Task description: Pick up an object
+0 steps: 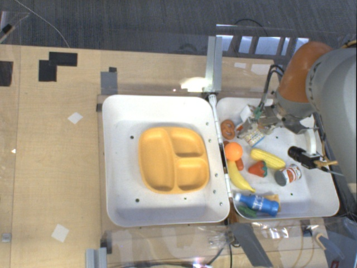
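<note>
My gripper hangs low over the far part of the right bin, right above a pale patterned packet. Beside it to the left lies a brown round pastry. An orange ball and a banana lie along the bin's left wall. A yellow corn cob, a small red fruit and a red-and-white can sit in the middle. A blue bottle lies at the near edge. Nothing visibly hangs from the gripper.
The left bin holds a yellow divided plate in its middle. A metal post stands behind the wall between the bins. The grey arm with its orange band comes in over the right bin's far right corner.
</note>
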`<state>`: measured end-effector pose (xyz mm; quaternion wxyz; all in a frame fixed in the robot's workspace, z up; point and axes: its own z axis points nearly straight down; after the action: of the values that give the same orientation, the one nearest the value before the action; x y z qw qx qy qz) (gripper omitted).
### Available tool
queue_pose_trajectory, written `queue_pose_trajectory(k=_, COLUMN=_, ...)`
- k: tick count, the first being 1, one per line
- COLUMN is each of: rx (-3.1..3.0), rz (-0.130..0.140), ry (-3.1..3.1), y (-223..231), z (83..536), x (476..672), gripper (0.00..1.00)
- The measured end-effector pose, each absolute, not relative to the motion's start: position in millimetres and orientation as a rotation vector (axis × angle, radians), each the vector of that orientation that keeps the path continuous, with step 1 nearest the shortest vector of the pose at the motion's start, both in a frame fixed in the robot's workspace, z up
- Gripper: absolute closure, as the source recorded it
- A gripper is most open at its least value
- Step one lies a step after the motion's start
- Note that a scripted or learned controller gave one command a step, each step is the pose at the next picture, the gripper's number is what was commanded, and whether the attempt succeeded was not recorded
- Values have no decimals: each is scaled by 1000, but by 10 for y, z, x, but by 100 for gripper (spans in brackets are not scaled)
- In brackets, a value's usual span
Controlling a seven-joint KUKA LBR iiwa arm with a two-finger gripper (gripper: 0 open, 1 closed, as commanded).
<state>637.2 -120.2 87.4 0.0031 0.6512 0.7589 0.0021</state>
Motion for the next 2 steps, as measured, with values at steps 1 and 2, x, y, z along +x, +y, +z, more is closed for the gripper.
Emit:
queue_pose_trajectory(k=1, rx=2027, rz=9, ry=2383, y=-1203, z=1010, x=6395, gripper=100)
queue_pose_trajectory(k=2, rx=2301, rz=13, ry=2129, y=-601, z=1891, x=6713, gripper=100)
